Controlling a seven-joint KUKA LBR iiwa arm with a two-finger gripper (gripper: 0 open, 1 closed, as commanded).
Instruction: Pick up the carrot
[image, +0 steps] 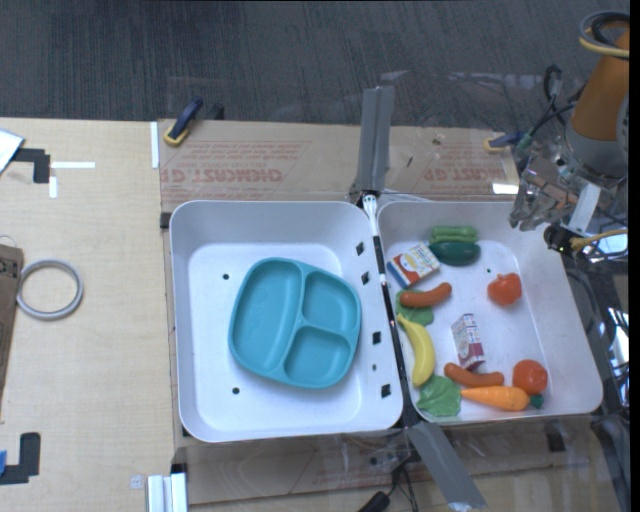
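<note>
- Gripper (530, 212) hangs over far-right corner of right bin (560, 290); too small/blurred, can't tell open or shut, nothing visibly held.
- Carrot (495, 398) lies flat at near edge of right bin, well apart from gripper, w/ a tomato (530, 376) just beside its right end and a sausage (473, 377) just behind.
- Banana (420, 348) near bin's left wall.
- Left bin (200, 300) carries a teal divided plate (295, 322).

Bright, even light; slightly soft focus
</note>
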